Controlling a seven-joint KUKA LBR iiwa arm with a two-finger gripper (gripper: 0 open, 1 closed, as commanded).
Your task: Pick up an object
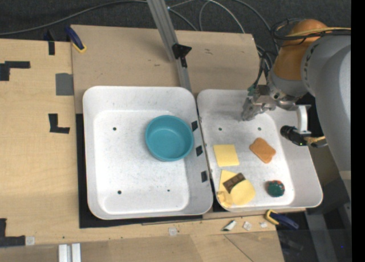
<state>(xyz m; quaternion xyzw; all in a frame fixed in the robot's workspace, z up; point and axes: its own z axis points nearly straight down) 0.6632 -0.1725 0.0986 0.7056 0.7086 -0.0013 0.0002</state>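
Note:
My gripper (248,113) hangs over the far part of the right bin (212,107), above bare white floor. Nearer the front of that bin lie a flat yellow square (226,155), an orange block (262,150), a yellow lump (242,193) with a small brown piece (232,182) on it, and a small dark green ball (275,188). The orange block lies closest to the gripper, below it in the view and a little to the right. A teal bowl (168,137) sits upright in the left bin (102,158).
A slanted grey pole (165,27) stands behind the bins, near their shared edge. Cables (217,13) loop across the bench at the back. The arm's grey body (336,95) fills the right side, beside the right bin.

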